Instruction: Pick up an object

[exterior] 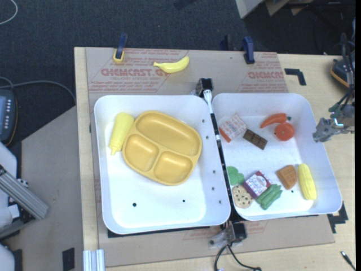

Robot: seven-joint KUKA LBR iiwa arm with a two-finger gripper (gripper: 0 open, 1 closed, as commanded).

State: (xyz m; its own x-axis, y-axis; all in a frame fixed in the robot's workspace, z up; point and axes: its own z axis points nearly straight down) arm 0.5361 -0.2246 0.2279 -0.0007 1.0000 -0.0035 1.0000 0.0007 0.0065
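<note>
The right bin (316, 114) holds several toy foods. A red pepper (273, 119) and a tomato (285, 131) lie near its back. A chocolate bar (255, 139) and a white and red packet (232, 126) sit left of them. Toward the front lie a corn cob (306, 180), a piece of toast (287, 176), a purple packet (256, 183), a cookie (241, 197), green beans (270, 196) and a green leafy piece (233, 176). My gripper (328, 129) hangs at the bin's right rim, right of the tomato, with nothing seen in it.
The left bin (107, 168) carries a yellow divided plate (162, 147) and a yellow bottle (119, 132) beside it. A banana (174, 65) lies on the cardboard behind the bins. Blue clamps (247, 48) stand at the board's back edge.
</note>
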